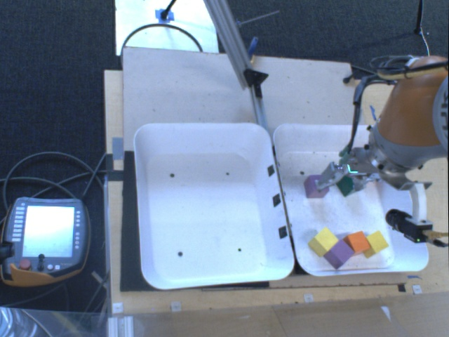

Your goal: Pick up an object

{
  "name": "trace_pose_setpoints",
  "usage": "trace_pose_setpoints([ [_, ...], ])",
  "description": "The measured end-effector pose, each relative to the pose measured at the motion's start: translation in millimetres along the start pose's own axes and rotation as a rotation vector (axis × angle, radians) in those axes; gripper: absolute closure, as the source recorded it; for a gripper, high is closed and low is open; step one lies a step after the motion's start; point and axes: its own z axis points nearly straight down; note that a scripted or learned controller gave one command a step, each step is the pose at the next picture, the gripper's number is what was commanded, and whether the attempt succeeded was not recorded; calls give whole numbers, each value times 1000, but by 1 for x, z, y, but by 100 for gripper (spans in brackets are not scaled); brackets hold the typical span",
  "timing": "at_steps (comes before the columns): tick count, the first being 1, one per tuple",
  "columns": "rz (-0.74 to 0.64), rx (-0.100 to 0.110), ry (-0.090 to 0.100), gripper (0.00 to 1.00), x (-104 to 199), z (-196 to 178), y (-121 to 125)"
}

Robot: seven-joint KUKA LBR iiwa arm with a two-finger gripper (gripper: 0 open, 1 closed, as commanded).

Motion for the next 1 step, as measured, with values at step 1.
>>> trace_pose_setpoints([
  [1,2,-5,-1,0,0,-2,1],
])
